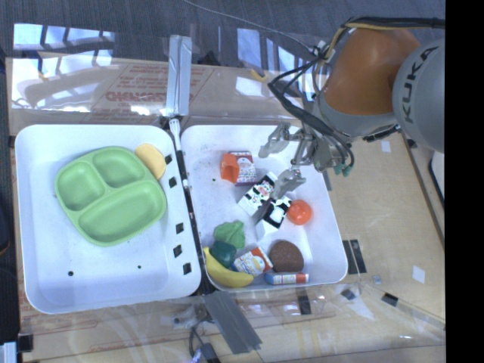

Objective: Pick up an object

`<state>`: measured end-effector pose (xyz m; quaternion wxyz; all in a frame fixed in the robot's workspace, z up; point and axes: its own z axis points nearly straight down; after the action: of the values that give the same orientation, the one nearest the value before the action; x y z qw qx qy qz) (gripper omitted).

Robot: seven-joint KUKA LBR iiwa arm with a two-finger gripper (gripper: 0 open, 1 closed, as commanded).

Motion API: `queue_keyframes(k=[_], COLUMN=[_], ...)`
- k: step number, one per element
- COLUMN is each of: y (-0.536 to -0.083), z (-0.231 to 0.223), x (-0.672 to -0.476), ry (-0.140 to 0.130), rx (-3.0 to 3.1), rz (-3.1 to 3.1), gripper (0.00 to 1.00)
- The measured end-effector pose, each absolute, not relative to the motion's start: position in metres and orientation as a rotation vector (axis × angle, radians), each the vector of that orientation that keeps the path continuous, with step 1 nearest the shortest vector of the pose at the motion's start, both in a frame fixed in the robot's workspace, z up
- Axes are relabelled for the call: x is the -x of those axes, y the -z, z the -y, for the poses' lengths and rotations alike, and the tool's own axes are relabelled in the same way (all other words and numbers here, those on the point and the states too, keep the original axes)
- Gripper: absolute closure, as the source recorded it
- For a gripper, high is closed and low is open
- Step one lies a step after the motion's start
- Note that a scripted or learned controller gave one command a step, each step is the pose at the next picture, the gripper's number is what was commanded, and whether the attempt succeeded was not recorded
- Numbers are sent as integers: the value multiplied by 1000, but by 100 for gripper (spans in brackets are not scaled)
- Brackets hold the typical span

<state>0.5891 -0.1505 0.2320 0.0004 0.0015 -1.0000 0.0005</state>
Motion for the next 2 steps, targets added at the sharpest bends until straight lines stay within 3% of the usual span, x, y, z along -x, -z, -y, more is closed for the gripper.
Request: queue_keyframes(k=[1, 2], y=[-119, -93], z=[139, 139], x=[-644, -603], ry=[-2, 4], rx=[-165, -673], rz=[3146, 3070], gripper=[0, 0])
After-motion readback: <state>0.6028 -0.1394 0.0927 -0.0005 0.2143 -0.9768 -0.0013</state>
